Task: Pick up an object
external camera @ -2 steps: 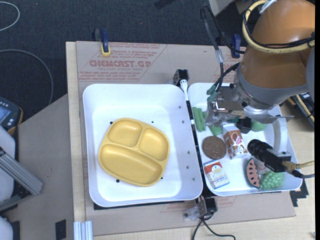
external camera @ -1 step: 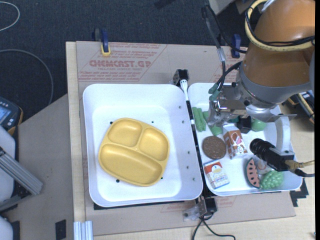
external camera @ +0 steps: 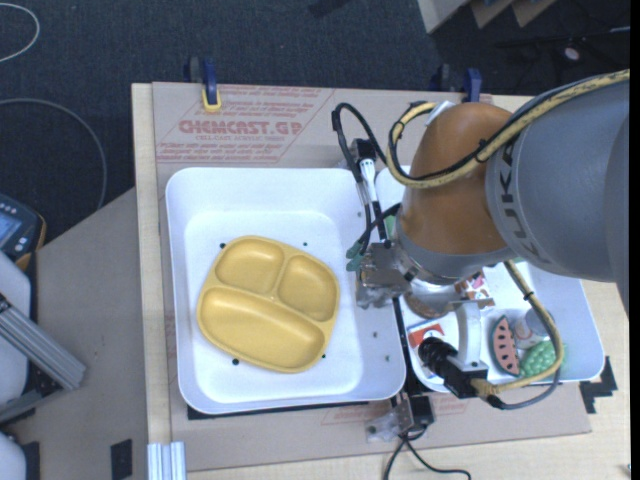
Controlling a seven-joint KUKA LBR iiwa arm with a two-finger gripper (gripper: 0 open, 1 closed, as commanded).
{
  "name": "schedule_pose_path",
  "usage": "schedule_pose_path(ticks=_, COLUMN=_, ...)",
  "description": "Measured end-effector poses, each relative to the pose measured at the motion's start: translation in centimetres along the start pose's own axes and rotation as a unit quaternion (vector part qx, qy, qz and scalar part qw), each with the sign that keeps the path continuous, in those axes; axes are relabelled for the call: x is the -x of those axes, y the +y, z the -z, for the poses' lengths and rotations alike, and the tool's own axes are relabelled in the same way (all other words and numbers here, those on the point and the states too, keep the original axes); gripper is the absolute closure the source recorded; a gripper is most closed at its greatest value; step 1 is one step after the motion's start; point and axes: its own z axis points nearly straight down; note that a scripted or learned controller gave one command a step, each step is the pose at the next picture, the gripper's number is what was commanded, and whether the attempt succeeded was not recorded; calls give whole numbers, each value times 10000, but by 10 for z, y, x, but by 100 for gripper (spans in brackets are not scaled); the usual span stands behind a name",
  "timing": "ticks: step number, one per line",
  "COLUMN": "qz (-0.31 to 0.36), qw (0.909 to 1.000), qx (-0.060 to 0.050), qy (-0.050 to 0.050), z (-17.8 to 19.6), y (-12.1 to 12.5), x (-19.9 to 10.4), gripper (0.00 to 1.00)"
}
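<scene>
The counter (external camera: 240, 118) is a brown board with red lettering along its far edge, and it carries two shallow white bins side by side.

The arm (external camera: 560, 183) enters from the right. Its grey body and orange band cover most of the right bin (external camera: 590, 343), of which the near right corner and part of the near rim are visible. Black and yellow cables loop over the orange band and trail down to the near edge of the counter.

The left bin (external camera: 190, 298) lies well clear of the arm body. It holds one item: a yellow divided plate (external camera: 268, 301) with three compartments, lying flat near the centre of the bin floor and turned at a slant to the bin walls.

The jaws (external camera: 372, 280) sit below the wrist, at the dividing line between the two bins, just right of the plate and apart from it. The wrist hides their tips, so their state cannot be determined.

In the right bin, small objects (external camera: 515, 346) lie near the near right corner. They include a red-and-white piece and a cluster of green beads, partly hidden by the arm and cables.
</scene>
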Motion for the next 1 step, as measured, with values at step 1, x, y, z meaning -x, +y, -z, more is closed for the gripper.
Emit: schedule_pose_path(ticks=1, qz=-23, qw=9998, qx=186, qy=3, z=164, y=26, x=53, gripper=100)
